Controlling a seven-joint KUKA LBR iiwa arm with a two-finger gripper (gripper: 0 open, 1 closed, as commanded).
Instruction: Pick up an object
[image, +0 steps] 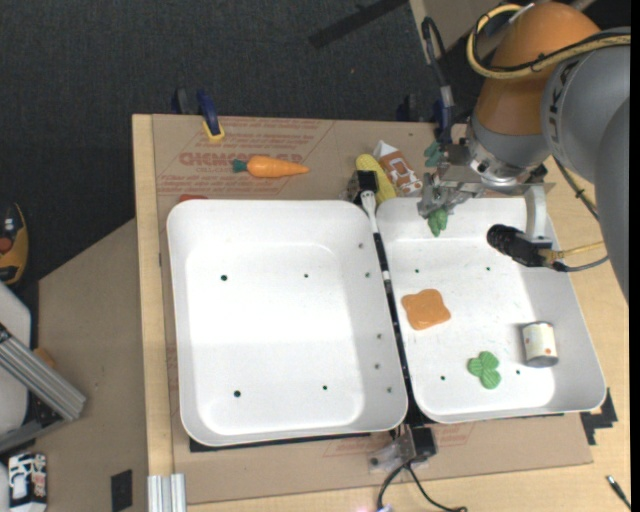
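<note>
The gripper (437, 212) hangs over the right bin's (560, 395) far left corner, pinching something small and green (437, 224); an orange piece (426, 309) lies nearer

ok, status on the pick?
Gripper over right bin's far edge, fingers unclear. Orange piece, green piece, can lie untouched in that bin. Nothing blocking.

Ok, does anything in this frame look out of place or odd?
Yes. A toy carrot lies on the cardboard behind the left bin, outside both bins. A yellow item and a small packet also sit beyond the rims, near the seam. The orange piece, green piece and small cylinder lie inside the right bin.
</note>
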